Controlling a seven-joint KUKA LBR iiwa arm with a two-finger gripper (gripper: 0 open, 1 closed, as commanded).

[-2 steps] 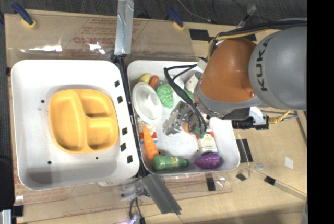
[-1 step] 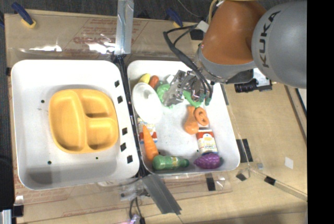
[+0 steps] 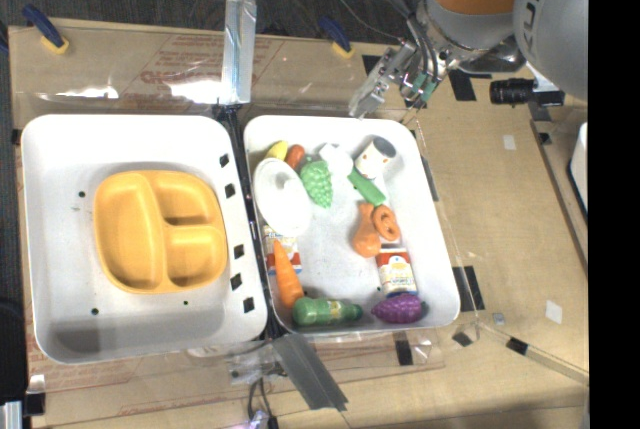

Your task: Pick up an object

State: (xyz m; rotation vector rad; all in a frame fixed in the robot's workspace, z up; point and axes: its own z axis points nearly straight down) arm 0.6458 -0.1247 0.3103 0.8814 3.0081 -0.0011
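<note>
The right bin (image 3: 440, 247) holds several toy foods: green grapes (image 3: 317, 183), a white bowl (image 3: 279, 197), a white cup (image 3: 377, 154), a green piece (image 3: 366, 186), an orange lump (image 3: 375, 229), a red-labelled bottle (image 3: 396, 271), purple grapes (image 3: 398, 308), a green cucumber-like toy (image 3: 325, 312) and a carrot (image 3: 287, 281). My gripper (image 3: 383, 85) hangs above the bin's far rim, just beyond the white cup. It looks open, with nothing between its fingers.
The left bin (image 3: 50, 177) holds a yellow divided tray (image 3: 165, 229). A small yellow toy (image 3: 277, 150) and a red-orange one (image 3: 295, 156) lie at the right bin's far left. A taped strip (image 3: 239, 52) stands up behind the bins. Cables run behind the arm.
</note>
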